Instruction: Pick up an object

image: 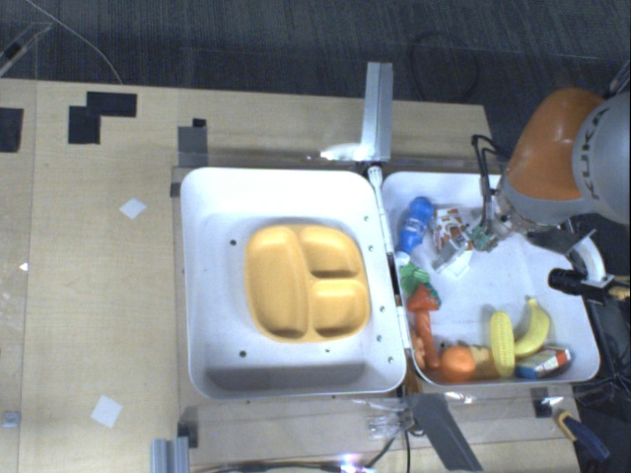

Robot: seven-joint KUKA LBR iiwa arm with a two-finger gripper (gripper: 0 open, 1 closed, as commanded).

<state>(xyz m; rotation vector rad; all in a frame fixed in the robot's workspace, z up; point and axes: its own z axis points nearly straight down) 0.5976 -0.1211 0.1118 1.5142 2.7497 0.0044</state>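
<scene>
Objects in the right bin [582,294]: 1 banana [533,328], 1 corn cob [502,342], 1 orange [456,363]; fingers' [483,233] state unclear.

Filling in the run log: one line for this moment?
arm: over right bin | gripper: low, by snack packet | left bin: yellow tray | grasp: none seen

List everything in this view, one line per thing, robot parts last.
left bin: 1, white, centre of bench
divided tray: 1, yellow, inside left bin
right bin: 1, white, beside the left bin
bottle: 1, blue, upper left of right bin
corn cob: 1, yellow, lower right bin
banana: 1, yellow, beside the corn cob
round fruit: 1, orange, bottom edge of right bin
carrot-like toy: 1, orange-red with green top, left wall of right bin
arm: 1, grey with orange band, over right bin
end effector: 1, dark, upper right bin
</scene>
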